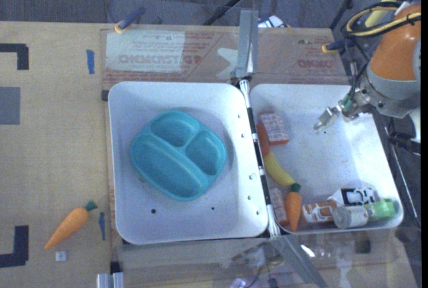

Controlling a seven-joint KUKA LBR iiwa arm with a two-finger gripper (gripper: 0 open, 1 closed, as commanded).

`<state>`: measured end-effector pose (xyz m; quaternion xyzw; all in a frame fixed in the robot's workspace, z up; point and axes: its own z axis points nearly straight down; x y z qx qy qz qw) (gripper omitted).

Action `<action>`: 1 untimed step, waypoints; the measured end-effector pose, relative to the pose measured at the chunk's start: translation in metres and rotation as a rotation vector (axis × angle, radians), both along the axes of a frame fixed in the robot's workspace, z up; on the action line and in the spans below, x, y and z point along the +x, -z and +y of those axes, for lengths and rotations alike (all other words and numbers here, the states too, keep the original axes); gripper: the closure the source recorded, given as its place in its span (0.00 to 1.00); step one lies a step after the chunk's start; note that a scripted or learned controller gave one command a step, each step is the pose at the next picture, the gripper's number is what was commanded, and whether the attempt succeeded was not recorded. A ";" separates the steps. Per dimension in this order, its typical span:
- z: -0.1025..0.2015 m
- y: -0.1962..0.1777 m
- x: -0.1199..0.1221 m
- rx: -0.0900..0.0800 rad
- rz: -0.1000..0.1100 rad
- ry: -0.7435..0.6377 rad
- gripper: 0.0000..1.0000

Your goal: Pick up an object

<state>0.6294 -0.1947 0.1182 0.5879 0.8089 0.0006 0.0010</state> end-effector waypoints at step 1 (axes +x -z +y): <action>-0.027 -0.059 0.039 -0.001 -0.002 0.075 0.00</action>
